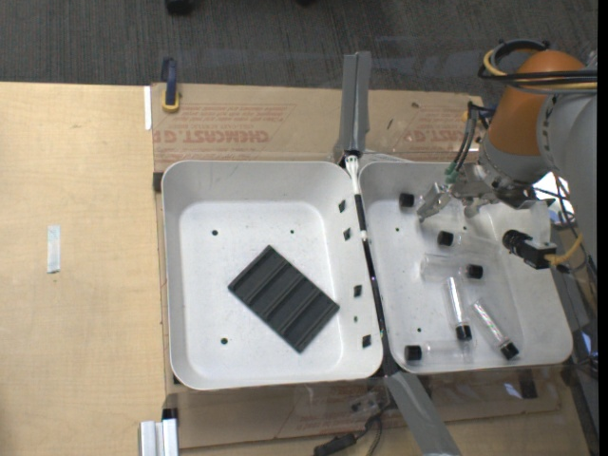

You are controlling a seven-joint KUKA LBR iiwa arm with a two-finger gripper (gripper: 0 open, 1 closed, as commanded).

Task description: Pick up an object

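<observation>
The gripper point(445, 200) hovers over the far end of the right bin point(532, 354), its fingers apart and clamped on nothing — the nearest small black cap point(445, 238) lies just below them, toward the bin's middle.

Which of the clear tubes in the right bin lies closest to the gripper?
The tube in the middle of the right bin, black cap toward the front. The other tube lies further right and forward, away from the gripper.
</observation>
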